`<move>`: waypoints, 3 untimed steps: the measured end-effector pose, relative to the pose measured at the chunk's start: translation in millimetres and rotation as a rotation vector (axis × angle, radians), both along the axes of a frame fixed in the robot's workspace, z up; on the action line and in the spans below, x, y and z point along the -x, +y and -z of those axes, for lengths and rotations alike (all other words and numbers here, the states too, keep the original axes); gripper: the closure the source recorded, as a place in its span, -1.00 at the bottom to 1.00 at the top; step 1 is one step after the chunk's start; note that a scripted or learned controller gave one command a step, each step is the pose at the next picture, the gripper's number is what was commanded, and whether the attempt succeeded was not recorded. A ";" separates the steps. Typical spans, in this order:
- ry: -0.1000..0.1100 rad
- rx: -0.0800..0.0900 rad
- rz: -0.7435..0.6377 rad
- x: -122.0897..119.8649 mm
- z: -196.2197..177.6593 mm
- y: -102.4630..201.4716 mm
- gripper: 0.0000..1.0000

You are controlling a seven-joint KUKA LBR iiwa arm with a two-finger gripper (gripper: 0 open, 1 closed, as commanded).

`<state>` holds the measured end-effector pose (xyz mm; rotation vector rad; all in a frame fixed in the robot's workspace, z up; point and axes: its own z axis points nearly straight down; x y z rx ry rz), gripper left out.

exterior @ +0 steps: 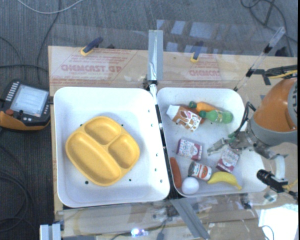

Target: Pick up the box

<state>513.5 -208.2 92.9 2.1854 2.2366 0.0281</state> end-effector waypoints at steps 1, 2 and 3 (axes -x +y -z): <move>-0.003 -0.004 -0.032 13.3 -1.0 -3.5 -1.00; -0.001 0.007 -0.025 15.7 -7.8 -8.9 1.00; 0.025 0.003 0.035 29.4 -99.7 54.4 1.00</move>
